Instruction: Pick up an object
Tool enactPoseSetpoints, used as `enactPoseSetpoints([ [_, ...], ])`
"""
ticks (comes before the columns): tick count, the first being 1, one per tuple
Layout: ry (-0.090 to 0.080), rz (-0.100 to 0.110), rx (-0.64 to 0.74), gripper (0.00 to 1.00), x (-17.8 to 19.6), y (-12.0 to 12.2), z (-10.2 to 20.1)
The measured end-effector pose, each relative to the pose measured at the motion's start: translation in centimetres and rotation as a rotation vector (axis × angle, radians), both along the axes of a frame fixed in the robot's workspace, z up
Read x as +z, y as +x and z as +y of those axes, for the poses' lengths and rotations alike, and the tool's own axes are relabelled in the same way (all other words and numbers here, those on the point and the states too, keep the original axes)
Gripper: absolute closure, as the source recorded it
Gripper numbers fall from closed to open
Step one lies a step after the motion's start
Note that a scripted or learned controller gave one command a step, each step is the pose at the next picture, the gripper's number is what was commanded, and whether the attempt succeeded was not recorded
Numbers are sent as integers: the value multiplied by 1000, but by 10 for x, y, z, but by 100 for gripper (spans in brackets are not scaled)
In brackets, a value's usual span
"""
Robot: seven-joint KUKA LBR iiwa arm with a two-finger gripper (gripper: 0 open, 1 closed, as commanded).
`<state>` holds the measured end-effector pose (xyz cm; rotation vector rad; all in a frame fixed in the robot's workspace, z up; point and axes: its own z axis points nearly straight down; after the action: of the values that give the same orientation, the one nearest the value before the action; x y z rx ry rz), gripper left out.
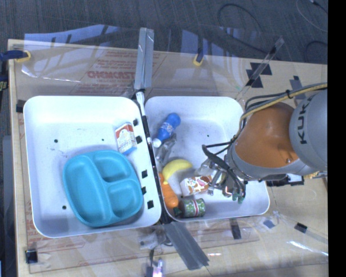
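nearest the camera, in the right bin [251,203], a green can [191,207] lies on its side by the front wall, with an orange piece [169,195] just beside it. the hand [222,180] is down among this clutter, over a red-and-white packet [196,184] beside the yellow fruit [176,168]; whether it is wide or narrow i cannot tell (cables and the wrist cover it), and nothing visibly sits in it. this looks like the reach-and-grasp step, the pick not yet made. next it needs a firm close on one item, likely the packet, then a straight lift clear of the neighbours. farther back lies a blue-capped bottle [165,129]. the left bin [40,114] holds a blue tray [104,186] and a small carton [125,137].
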<state>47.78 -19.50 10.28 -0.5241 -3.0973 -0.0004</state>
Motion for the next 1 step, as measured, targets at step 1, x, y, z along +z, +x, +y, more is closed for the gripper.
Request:
enactPoseSetpoints([
  [1, 0, -1, -37, 0, -9, 4, -2],
])
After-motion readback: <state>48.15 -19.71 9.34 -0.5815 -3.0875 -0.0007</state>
